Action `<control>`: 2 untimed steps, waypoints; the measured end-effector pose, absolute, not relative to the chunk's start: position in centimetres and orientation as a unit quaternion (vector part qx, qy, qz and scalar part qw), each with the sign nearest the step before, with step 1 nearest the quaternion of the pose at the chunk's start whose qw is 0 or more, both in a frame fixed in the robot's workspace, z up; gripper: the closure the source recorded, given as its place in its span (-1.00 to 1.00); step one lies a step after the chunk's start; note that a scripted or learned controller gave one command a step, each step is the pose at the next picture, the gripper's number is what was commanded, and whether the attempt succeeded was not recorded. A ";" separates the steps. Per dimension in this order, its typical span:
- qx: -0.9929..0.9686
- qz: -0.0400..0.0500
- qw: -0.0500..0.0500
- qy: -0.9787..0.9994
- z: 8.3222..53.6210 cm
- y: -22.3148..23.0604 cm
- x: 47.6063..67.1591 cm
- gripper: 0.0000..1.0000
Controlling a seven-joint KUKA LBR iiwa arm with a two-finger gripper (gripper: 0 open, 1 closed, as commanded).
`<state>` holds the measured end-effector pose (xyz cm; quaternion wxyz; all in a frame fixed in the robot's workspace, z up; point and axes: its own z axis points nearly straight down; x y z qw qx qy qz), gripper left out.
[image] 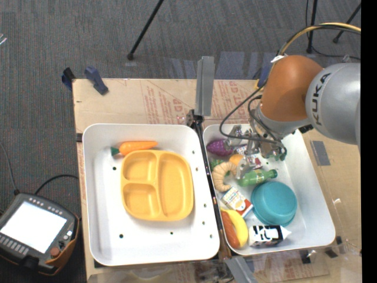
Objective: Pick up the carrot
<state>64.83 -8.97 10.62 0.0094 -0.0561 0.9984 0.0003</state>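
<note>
The carrot [136, 147] is lying in the left bin [100, 217], touching the top edge of the yellow divided plate [156, 185]. The hand [252, 152] is hovering over the right bin [315, 211], above the purple eggplant [219, 147] and green bottle [257, 177]; its grip is perhaps loose, but I cannot tell.

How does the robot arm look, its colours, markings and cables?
The arm is grey with a big rounded orange band and black "KUKA" lettering on its side. A yellow and black cable arcs over it. Thin black cables loop around the small metal gripper.
</note>
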 end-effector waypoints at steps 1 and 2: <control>0.029 0.001 0.007 1.000 10.7 -8.4 65.0 -1.00; 0.120 0.003 0.012 0.993 10.5 -9.3 64.0 -1.00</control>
